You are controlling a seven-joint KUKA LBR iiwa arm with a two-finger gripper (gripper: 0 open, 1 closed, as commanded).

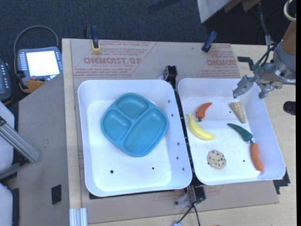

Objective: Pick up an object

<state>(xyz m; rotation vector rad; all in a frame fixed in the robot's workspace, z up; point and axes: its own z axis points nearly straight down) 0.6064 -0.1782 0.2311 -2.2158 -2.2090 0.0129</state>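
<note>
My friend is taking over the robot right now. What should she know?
Tool: open, holding nothing, hovering over the top right corner of the right white bin.
In that bin: small red-orange pepper, yellow toy banana, tan wedge-shaped piece, dark green pepper, orange carrot, round speckled cookie. The tan wedge lies nearest the tool.
Left white bin: blue divided plastic plate.
Done: nothing picked up yet.
Left: lower the tool onto one object, close on it and lift.
</note>
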